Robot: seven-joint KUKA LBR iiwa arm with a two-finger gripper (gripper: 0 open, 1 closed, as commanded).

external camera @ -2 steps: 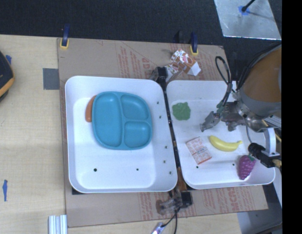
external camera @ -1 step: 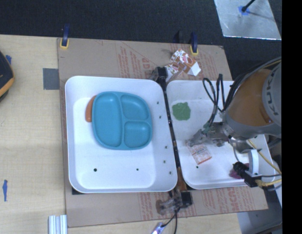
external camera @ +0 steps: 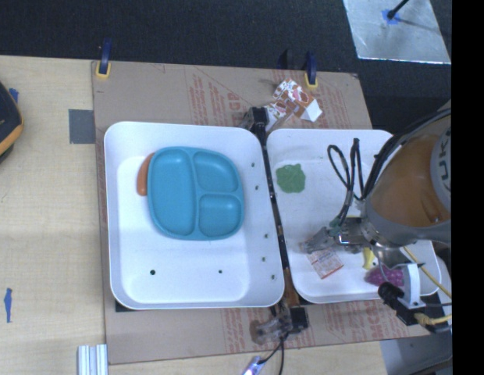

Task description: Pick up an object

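1. The left bin sits directly left of the right bin, their inner rims touching along the middle of the bench.
2. A blue divided plate lies in the upper half of the left bin, well left of the right bin's rim; an orange object peeks out from under the plate's left edge.
3. Just above the right bin's upper left corner, outside it, lies a small red-and-white wrapper.
4. Inside the right bin, near its upper left, rests a green lump.
5. Black cables loop over the upper middle of the right bin.
6. The gripper hangs low over the middle of the right bin; its state cannot be told from this blurred view.
7. A small red-and-white packet lies on the right bin's floor just below the gripper.
8. A purple object lies near the right bin's lower right corner, beside a yellow piece.
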